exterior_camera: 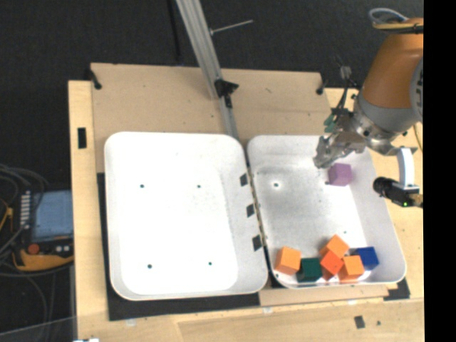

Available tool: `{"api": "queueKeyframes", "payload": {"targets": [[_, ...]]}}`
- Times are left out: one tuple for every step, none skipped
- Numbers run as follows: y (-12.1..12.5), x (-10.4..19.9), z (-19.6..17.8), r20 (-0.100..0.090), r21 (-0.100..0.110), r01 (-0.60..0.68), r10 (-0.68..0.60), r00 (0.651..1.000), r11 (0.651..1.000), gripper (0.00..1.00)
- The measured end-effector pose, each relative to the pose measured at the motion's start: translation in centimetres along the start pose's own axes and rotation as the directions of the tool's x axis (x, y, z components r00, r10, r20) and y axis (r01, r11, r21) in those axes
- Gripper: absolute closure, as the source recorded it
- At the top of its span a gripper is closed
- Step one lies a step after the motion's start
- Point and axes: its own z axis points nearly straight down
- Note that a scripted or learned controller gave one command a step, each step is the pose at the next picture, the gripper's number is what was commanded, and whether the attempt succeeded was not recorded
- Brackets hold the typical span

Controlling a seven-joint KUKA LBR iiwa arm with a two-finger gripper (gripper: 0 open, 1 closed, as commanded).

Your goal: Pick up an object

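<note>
On your left, the left bin [178,212] sits on the tabletop [285,84] with nothing in it that could be picked, so it poses no risk unless the arm drifts that way and closes on bare plastic.

Move across to the right bin [306,205]. Along its near edge you have a tight cluster: an orange block [288,259], a green block [310,269], three more orange blocks [335,256] and a blue block [367,256]. They are touching or nearly so; a grab there would likely wedge a finger between neighbours or lift two at once.

Farther right and toward the back of that bin lies the purple block [340,174], alone and well apart from the cluster. It looks like the likeliest target. The tool [329,152] hangs just beside it, up and to its left, at the end of the arm [392,84]. You cannot tell from this slanted view how wide the tool stands, and nothing is visibly held in it.

The main danger: the tool seems offset from the purple block, so a straight descent could land a finger on the block's top edge, shoving it toward the bin wall, or close on nothing.
</note>
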Motion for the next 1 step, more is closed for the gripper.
{"api": "queueKeyframes", "payload": {"targets": [[-1.92,5.69,0.60,-0.001,0.001,0.001,-0.001,1.000,1.000,1.00]]}}
